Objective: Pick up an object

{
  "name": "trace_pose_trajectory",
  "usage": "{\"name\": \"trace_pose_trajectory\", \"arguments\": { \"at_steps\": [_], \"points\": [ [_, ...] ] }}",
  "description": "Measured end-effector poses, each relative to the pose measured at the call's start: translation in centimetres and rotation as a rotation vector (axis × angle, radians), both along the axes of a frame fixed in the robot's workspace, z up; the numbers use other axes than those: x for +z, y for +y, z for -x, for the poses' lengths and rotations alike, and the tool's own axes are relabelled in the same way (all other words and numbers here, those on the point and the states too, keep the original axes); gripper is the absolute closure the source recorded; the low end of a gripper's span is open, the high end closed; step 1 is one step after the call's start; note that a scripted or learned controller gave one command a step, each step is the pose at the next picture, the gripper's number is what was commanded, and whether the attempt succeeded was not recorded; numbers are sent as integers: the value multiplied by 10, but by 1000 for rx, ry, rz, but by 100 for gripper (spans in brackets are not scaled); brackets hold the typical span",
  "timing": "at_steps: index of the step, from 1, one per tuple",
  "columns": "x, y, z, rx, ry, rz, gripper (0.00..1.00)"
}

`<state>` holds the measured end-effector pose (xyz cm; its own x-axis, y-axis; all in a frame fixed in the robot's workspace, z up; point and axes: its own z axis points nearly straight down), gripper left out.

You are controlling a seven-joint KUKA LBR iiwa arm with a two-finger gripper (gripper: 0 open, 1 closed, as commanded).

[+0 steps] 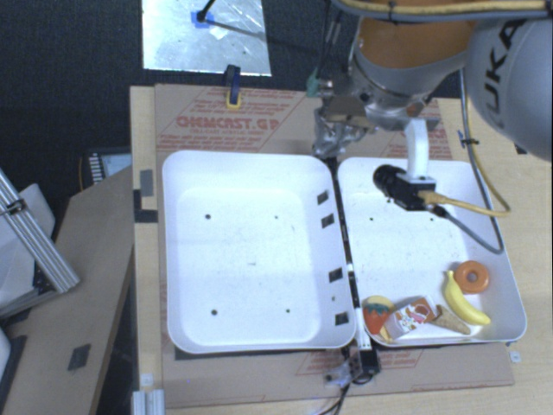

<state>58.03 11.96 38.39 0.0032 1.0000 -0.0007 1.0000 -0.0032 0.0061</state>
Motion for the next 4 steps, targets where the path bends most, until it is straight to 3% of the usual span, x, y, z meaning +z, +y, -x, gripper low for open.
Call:
{"name": "trace_pose_trajectory", "arguments": {
  "at_steps": [1, 2, 3, 4],
  "points": [
    [29, -83, 35, -5, 1, 1, 100],
    [65, -130, 89, -1, -1, 0, 100],
    [-114, -185, 95, -2, 17, 0, 100],
    [-18, -146, 81, 12, -6, -1, 100]
  ]
}}
